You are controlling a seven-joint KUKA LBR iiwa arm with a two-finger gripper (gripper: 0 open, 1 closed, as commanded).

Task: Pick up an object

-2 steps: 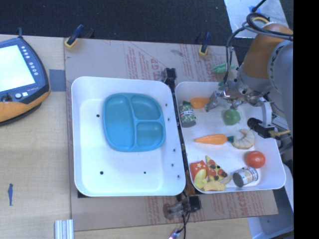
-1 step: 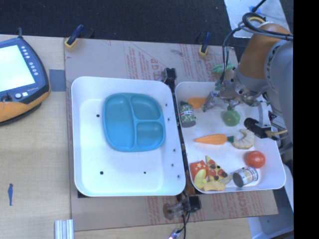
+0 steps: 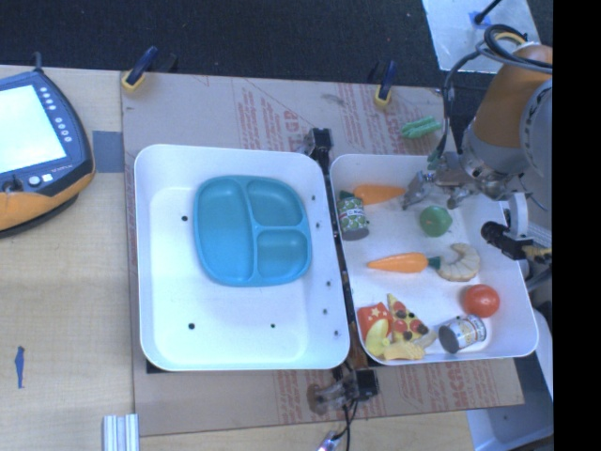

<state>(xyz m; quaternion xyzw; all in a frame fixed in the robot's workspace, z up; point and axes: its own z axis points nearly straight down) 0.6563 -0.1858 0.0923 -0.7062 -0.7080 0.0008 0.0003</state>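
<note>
Since pincer (image 3: 434,188) hovers by right bin's (image 3: 526,346) far edge, finger spread unclear, nothing visibly held: green ball (image 3: 434,220) light, smooth, roll-prone; grip across widest middle.

arm: reaching in from right, wrist bent down | gripper (image 3: 434,188): low

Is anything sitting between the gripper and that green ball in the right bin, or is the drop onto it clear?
Nothing visible stands between them. The gripper is at the far side of the right bin, with the green ball just below it in the view. The nearest neighbours, an orange carrot and a biscuit, lie off to the sides.
</note>
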